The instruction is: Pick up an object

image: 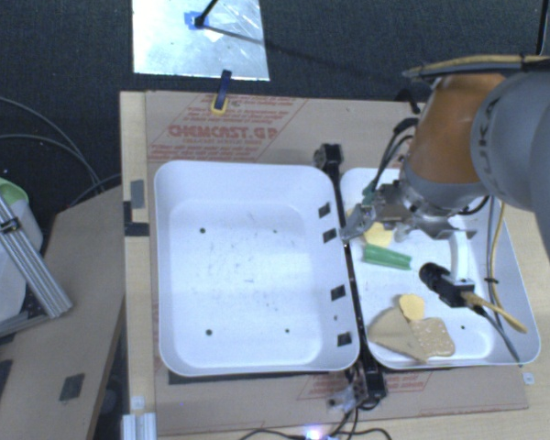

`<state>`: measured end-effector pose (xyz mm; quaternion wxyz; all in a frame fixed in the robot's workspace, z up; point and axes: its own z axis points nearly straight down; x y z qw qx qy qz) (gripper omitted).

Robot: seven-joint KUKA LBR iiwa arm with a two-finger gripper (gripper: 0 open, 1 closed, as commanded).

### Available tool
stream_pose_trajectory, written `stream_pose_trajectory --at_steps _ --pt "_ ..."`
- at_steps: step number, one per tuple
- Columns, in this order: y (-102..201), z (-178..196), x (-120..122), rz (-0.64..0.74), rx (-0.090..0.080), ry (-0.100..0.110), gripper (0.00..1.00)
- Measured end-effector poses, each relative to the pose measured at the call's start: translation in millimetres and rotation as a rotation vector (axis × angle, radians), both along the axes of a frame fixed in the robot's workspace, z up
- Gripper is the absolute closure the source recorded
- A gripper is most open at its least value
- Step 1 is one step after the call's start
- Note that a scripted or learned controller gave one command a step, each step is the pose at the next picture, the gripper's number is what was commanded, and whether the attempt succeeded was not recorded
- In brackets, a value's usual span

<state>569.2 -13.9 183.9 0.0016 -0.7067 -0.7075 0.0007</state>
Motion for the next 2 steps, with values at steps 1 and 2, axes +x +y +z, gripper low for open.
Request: stream_pose_trajectory --at_steps 1,2 --pt "36.9 0.9 39.4 0.007 0.000 -0.008 0.00" --pt "115.6 67.6 89.1 0.010 0.002 -0.016 0.00"
